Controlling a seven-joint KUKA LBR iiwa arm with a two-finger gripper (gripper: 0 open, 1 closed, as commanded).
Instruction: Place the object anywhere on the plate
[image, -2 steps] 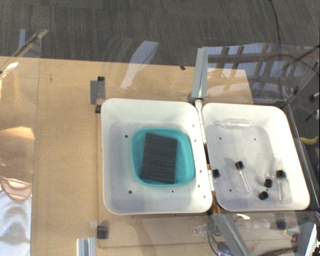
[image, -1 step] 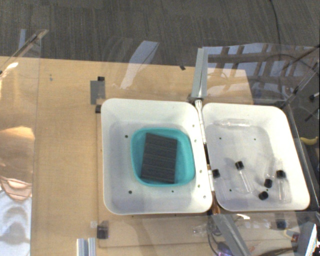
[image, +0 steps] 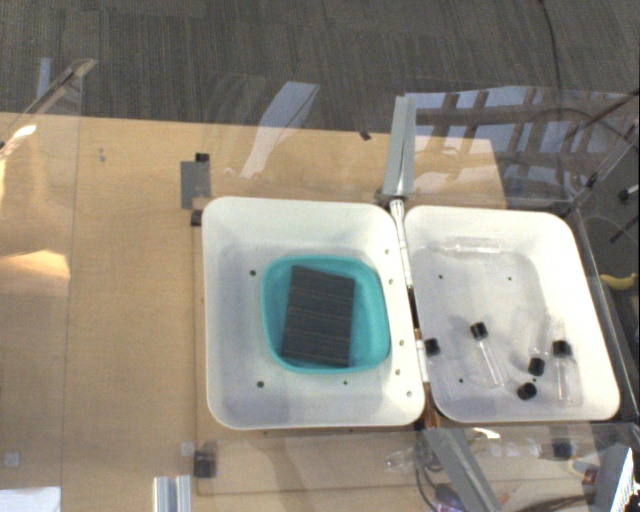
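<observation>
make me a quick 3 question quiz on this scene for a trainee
1. True or false: the dark block lies on the teal plate.
2. Which bin holds the plate? A) left bin B) right bin
3. Fill in: the clear vials in the right bin have ____ caps.

Key: 1 true; 2 A; 3 black
</observation>
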